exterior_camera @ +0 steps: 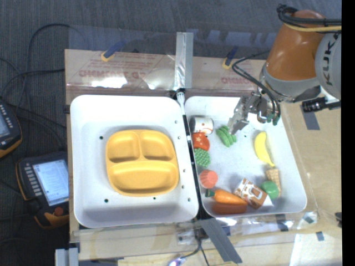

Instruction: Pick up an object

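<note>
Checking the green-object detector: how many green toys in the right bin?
3. One under the pincer, one along the left wall, one near the bottom right corner. More may hide under other toys.

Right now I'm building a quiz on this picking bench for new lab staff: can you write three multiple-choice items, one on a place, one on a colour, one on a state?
1. Where does the divided tray lie?
A. in the left bin
B. in the right bin
C. on the floor

2. What colour is that tray?
A. blue
B. yellow
C. black

3. How does the gripper stand to the green toy?
A. it hangs just above it in the right bin
B. it carries it over the left bin
C. it rests on the banana

Answers: 1 A, the tray fills the left bin's floor. 2 B, it is plainly yellow. 3 A, the fingertips point down at the green toy, which lies on the bin floor.
</note>
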Robot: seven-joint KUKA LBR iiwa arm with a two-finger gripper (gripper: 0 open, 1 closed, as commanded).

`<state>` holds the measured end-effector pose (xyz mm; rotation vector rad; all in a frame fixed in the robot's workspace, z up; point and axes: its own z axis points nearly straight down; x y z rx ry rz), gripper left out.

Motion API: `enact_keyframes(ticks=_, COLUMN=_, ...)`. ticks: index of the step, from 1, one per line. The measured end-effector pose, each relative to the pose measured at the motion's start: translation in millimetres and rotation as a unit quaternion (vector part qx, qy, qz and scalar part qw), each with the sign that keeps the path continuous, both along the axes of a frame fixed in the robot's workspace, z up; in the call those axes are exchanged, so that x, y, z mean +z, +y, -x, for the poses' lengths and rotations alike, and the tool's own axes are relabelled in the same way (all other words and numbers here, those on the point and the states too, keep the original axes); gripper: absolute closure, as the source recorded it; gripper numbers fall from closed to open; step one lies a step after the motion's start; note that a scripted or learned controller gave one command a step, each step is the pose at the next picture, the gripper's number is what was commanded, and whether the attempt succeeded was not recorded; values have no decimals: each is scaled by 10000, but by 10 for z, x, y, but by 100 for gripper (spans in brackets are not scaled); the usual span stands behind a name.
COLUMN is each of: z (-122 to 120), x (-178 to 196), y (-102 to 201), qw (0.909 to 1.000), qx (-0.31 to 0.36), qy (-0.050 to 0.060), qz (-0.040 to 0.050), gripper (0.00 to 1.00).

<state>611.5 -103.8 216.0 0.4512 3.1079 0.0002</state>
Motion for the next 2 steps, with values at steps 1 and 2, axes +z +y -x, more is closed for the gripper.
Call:
enact_keyframes(ticks=1, z=191, x=-1220, y=-58, qw=9999, qx=-141, qy=-44, qz=14, gripper=100)
enact_keyframes(ticks=2, z=202, x=-1236, y=-56, qw=9999, qx=-143, qy=-26, qz=11, gripper=0)
